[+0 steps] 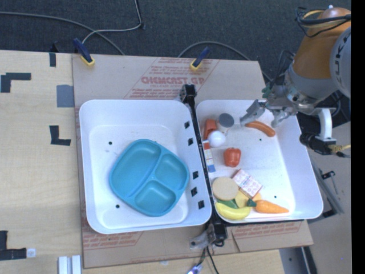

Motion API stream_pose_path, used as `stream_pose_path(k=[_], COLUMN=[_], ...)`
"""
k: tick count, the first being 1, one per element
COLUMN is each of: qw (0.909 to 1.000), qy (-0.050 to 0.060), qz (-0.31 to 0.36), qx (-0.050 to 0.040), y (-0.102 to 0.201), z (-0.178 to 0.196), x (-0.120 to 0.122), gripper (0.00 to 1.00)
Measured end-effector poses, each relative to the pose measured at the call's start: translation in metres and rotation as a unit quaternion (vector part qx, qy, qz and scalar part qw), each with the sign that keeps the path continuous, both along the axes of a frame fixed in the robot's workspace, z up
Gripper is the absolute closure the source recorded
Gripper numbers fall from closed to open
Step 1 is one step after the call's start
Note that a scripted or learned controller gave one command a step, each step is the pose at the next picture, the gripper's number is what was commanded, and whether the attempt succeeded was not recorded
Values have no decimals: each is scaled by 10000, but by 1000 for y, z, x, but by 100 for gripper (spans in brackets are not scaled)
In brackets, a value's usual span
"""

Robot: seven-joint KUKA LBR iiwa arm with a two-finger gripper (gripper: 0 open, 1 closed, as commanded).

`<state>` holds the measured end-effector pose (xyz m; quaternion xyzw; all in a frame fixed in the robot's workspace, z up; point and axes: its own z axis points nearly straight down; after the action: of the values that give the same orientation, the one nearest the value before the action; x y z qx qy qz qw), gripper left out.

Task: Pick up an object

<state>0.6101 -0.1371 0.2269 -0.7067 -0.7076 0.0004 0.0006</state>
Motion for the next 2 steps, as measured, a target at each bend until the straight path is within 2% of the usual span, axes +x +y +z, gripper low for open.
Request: stream_pose_path(k=[1,2], qw=[10000,10000], qy=[20,-11], qz=[-4,-10], qx=[6,-10], y=[24,31], z=[-121,-141], x=[-29,-28], gripper=[0,0])
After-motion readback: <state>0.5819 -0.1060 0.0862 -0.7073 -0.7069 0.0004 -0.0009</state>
